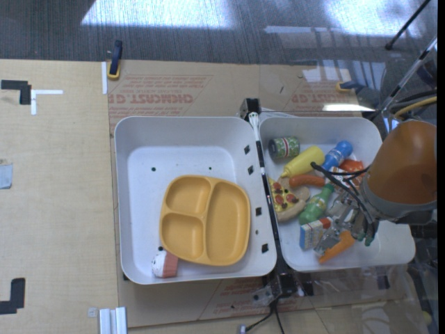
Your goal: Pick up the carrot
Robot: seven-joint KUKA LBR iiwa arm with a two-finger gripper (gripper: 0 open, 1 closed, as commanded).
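Note:
The carrot [336, 248], a short orange wedge, lies near the front edge of the right bin [389, 252], just right of a small carton. My gripper [353, 223] hangs directly above and slightly behind the carrot, low in the bin among the toys. The grey wrist with its orange band [410, 162] covers the bin's right side. Cables run from the wrist across the toys. Whether anything sits in the gripper is hidden by its metal body.
The right bin also holds a green can [284, 146], a yellow bottle [303, 162], a blue bottle [338, 153], a sausage [306, 181], a pizza slice [286, 199], a green bottle [316, 206] and a carton [313, 232]. The left bin [139, 186] holds a yellow divided plate [206, 219] and a pink-white toy [165, 264].

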